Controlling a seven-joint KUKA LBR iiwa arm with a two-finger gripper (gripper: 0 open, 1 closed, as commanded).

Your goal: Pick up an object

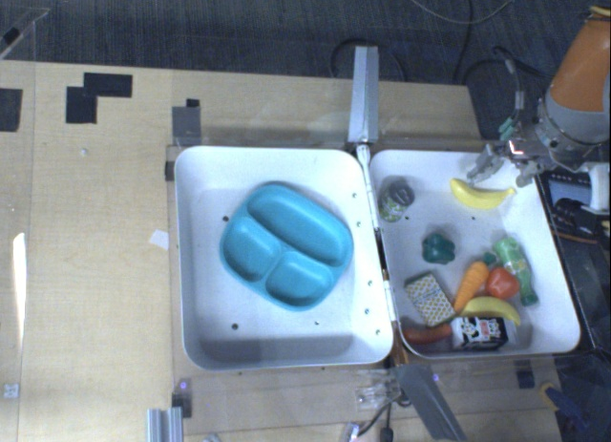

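- Nearest the camera, along the right bin's [563, 283] front wall, lie a dark carton [478, 333], a second banana [492, 309] and a reddish sausage [427, 334].
- Gripper [503, 165] hangs over the right bin's far edge, fingers spread, nothing between them, just above a yellow banana [480, 195].
- Right bin also holds a carrot [469, 284], tomato [502, 283], green bottle [513, 257], teal lump [439, 247], jar [395, 198] and woven pad [430, 299].
- Left bin [196, 268] holds a blue divided tray [286, 244], with bare floor around it.
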